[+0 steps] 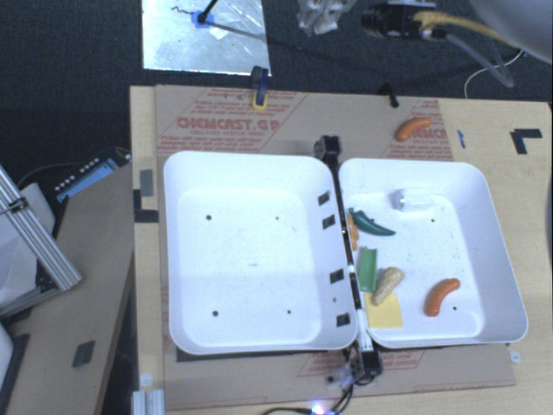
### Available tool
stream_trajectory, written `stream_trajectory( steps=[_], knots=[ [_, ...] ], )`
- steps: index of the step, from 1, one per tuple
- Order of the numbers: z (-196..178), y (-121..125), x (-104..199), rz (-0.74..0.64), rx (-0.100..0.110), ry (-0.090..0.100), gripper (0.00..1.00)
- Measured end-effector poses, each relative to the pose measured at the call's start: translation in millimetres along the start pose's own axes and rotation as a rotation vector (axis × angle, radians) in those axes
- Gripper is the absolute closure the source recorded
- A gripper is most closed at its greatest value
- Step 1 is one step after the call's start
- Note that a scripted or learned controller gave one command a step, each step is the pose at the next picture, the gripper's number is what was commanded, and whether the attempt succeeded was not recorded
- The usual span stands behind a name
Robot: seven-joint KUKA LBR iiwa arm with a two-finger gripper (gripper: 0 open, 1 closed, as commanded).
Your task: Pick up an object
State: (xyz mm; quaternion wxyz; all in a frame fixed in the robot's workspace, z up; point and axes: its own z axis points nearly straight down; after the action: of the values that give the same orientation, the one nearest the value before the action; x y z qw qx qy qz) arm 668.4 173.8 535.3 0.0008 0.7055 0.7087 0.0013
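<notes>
- Dark carpeted floor (69, 76) surrounds the bench (147, 128), whose top is covered by a brown cardboard sheet (233, 119) printed with red lettering.
- Two white bins sit side by side on the cardboard, touching along a black clipped seam: the left bin (186, 318) and the right bin (497, 258).
- One orange sausage-shaped piece (441, 296) lies in the right bin near its lower right corner.
- A second orange sausage piece (412, 129) lies outside the bins, on the cardboard above the right bin.
- One dark green pepper-like piece (371, 224) lies close to the seam in the right bin.
- One light green stick (368, 269) sits just below it, and one beige lumpy piece (387, 283) lies beside that stick.
- One yellow flat square (385, 312) lies under the beige piece's lower end.
- One clear, whitish item (412, 200) rests in the upper part of the right bin, too pale to identify.
- One silver foil sheet (204, 22) lies on the floor beyond the bench.
- The claw (324, 7) hangs at the top edge, well apart from both bins; I cannot tell whether it is apart or together.
</notes>
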Motion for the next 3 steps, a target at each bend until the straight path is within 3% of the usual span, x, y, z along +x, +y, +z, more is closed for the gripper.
stream_trajectory(
  steps=[2, 3],
  knots=[
    [0, 0, 53, 0.0, 0.0, 0.0, 1.0],
    [0, 0, 60, 0.0, 0.0, 0.0, 1.0]
  ],
)
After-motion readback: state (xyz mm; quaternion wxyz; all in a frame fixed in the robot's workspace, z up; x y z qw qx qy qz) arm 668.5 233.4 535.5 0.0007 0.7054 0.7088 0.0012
